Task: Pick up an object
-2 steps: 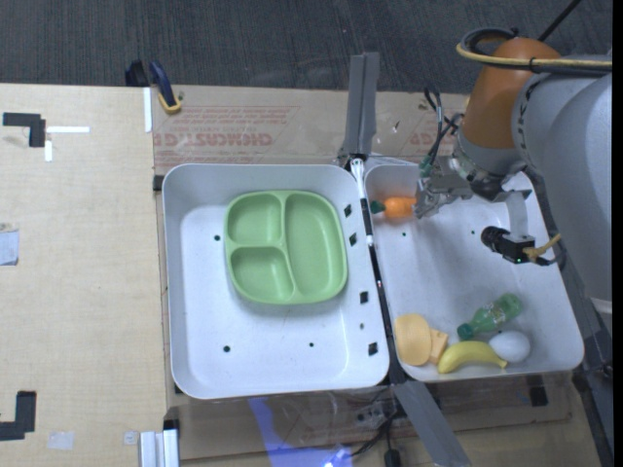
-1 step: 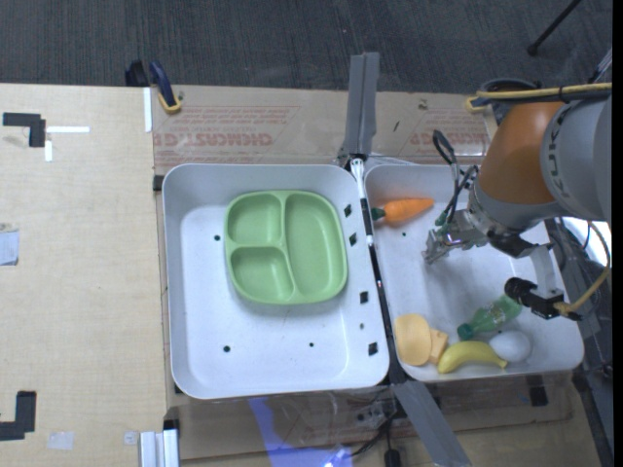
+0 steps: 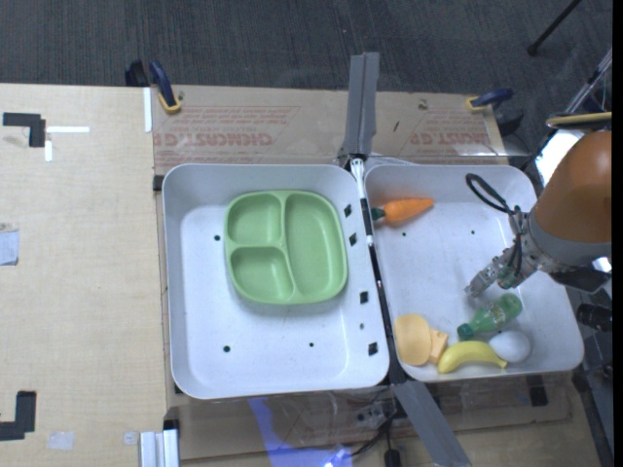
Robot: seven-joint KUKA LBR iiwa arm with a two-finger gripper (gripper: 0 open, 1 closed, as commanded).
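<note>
Green bottle [image 3: 492, 316] lies tilted, cap toward lower left; gripper [image 3: 494, 276] just above, state unclear.

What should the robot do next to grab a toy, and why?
Probably lower the tool a little onto the green bottle. The tool hangs just above it in the right bin, and the bottle lies closer than the banana or carrot.

A toy carrot [image 3: 406, 209] lies well apart from the jaws, across the bin. A small green bottle [image 3: 492, 316] lies on its side just beside them. Past it sit a white egg [image 3: 509, 345], a yellow banana [image 3: 470, 357] and a pale orange-yellow piece [image 3: 417, 340].
</note>
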